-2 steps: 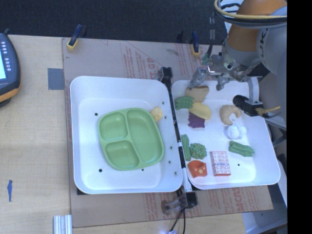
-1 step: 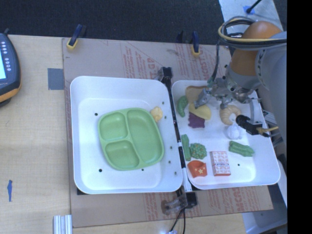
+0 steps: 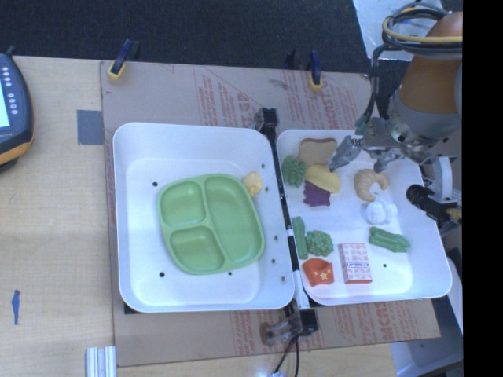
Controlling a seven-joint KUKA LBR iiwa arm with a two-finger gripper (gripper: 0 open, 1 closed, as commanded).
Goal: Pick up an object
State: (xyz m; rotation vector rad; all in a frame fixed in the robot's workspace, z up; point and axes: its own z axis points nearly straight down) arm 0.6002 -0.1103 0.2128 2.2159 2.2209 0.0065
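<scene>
White toy foods crowd the right bin (image 3: 424,285), so the gripper (image 3: 363,154) hangs with fingers spread and nothing between them over its far part, just above the croissant (image 3: 370,182) and yellow piece (image 3: 324,179), apparently lining up a pick.

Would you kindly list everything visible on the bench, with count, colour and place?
bins: two, white, side by side
divided plate: one, green, left bin
small pale piece: one, yellowish, by the plate's upper right
toy foods: about a dozen, mixed colours, right bin
red and white carton: one, right bin, near front
clamps: two, blue and yellow, board's far edge
handheld controller: one, dark with orange, left edge
gripper: one, grey, above right bin's far part
</scene>
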